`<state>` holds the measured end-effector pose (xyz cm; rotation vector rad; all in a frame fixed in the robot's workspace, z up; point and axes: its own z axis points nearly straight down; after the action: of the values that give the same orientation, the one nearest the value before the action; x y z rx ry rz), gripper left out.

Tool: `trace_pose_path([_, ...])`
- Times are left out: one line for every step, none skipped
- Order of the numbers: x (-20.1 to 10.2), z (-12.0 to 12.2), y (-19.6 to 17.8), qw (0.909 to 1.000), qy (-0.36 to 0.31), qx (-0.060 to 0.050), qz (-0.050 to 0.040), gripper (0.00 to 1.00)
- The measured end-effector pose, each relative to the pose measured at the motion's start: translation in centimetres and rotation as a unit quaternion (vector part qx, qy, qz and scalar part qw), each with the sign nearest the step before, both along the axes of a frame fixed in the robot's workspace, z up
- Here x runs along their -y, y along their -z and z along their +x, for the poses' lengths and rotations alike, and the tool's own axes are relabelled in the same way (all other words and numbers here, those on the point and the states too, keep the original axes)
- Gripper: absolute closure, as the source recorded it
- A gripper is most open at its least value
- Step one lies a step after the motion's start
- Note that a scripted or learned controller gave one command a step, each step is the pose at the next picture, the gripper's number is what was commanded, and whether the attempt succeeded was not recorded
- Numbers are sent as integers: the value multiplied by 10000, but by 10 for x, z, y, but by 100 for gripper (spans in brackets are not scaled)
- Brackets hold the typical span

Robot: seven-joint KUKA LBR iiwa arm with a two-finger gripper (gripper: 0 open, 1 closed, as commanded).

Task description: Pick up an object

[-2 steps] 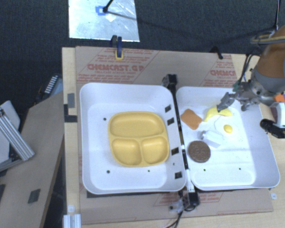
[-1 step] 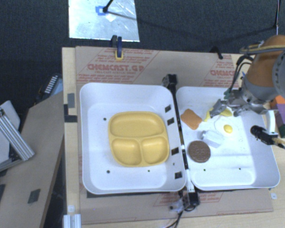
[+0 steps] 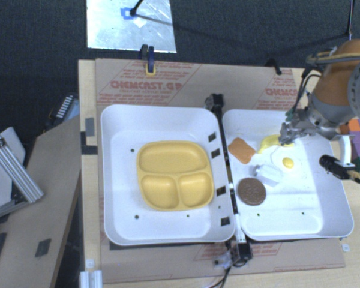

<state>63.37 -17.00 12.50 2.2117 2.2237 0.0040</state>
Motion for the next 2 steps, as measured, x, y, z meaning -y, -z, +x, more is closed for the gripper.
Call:
trace_pose_path([10,-2,-55,10000,21,-6,3,100])
trace_pose_path([10,0,-104,10000,9,5,0,100])
